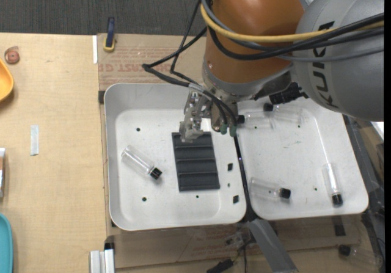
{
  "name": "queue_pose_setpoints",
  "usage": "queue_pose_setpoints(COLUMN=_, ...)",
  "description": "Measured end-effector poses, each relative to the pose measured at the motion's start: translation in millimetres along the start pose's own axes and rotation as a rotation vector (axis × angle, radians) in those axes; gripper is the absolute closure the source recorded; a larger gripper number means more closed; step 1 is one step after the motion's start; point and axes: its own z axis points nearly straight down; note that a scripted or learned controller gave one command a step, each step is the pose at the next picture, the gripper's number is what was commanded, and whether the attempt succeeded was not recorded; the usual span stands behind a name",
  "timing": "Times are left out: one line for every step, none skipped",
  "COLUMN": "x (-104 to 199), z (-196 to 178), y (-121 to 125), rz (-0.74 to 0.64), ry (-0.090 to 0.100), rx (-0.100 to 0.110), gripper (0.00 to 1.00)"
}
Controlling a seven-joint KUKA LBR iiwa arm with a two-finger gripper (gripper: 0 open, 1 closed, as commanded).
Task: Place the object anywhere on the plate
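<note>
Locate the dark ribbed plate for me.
In the camera view, the dark ribbed plate lies in the left white bin, near its right wall, directly below the gripper, with a clear vial to its left.

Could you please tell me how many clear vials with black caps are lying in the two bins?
4: one vial in the left bin, three in the right bin: top, bottom middle, right edge. The arm may hide others.

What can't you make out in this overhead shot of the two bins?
- Gripper: finger state unreadable; too small and cluttered beneath the arm's orange band.
- Vial at the right bin's far edge: partly covered by the arm.
- Dark ridged plate in the left bin: far end hidden by the gripper.
- Orange and teal items at the left edge: cut off.
</note>
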Motion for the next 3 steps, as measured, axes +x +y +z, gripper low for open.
queue_pose_setpoints(x=0, z=0, y=0, rz=0.000, ry=0.000, rx=0.000, gripper=0.00)
queue_pose_setpoints(x=-1, z=-9, y=0, rz=0.003, ry=-0.002, rx=-0.001, gripper=1.00)
queue_pose_setpoints(x=-29, z=23, y=28, rz=-0.562, ry=0.003, rx=-0.002, gripper=1.00)
